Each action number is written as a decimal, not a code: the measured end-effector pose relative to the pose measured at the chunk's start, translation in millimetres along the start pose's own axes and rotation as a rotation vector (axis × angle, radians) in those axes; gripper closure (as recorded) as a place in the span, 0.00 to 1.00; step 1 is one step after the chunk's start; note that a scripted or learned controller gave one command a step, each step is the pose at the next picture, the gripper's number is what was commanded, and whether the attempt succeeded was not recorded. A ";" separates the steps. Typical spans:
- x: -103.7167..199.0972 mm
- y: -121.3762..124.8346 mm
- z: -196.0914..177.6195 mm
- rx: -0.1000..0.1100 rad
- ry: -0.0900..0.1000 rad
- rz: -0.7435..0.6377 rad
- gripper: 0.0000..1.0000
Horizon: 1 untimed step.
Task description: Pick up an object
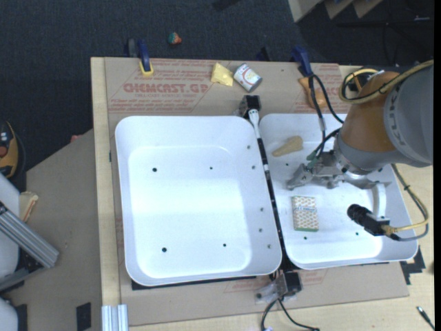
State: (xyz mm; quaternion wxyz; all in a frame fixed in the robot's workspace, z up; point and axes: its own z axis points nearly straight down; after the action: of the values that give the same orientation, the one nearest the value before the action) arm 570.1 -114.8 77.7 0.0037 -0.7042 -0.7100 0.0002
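In the right bin (331,254) a tan, wedge-shaped piece (287,146) lies near the far left corner. A patterned yellow-and-white block with a green edge (305,212) rests nearer the middle. My gripper (298,178) reaches in from the right and hovers low between the two objects, just above the block and below the tan piece. Nothing shows between its metal fingers (295,182). Whether they are open or shut is not visible from this angle.
The left bin (138,143) sits beside the right one, with a black strip along their shared edge. On the cardboard behind the bins lie a yellow scrap (222,75) and a small white box (247,77). Blue clamps (144,54) hold the board's far edge.
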 end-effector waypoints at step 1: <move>45.6 74.3 -114.6 -0.021 -0.007 0.000 0.00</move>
State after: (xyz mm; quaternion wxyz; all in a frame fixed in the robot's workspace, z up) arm 644.6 -69.2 192.1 -0.0060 -0.7044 -0.7098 -0.0049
